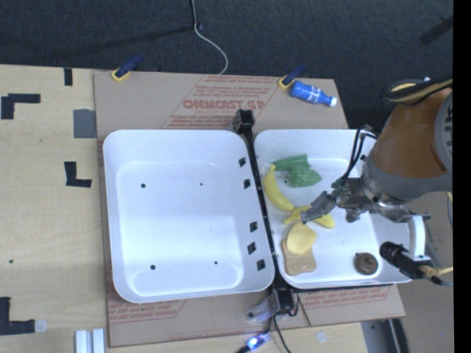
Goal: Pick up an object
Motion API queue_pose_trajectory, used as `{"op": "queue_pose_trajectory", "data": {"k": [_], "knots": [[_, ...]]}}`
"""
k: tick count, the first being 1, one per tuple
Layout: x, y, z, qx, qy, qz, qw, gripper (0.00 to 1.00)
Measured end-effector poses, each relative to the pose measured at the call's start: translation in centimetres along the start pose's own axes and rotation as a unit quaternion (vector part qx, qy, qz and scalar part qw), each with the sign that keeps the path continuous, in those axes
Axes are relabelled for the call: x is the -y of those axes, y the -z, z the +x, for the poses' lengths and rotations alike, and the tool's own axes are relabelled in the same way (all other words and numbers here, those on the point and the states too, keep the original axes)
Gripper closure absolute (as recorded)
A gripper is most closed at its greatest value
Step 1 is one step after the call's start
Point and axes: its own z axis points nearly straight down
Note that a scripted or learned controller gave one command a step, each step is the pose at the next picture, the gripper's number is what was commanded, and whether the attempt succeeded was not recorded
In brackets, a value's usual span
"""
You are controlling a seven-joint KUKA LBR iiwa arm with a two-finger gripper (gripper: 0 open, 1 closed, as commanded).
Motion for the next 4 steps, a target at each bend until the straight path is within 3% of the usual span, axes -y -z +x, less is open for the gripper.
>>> {"op": "queue_pose_trajectory", "data": {"k": [1,2,3,4], "knots": [[1.1,-1.9,13.8,-0.003,0.007,0.002,1.0,0.0],[-2.4,13.4,18.9,-0.002,0.005,-0.009,0.9999,0.0],[-2.1,13.4,18.6,0.001,0.002,0.001,1.0,1.0],[0.9,19.6,22.1,-0.001,0.003,-0.003,1.0,1.0]]}}
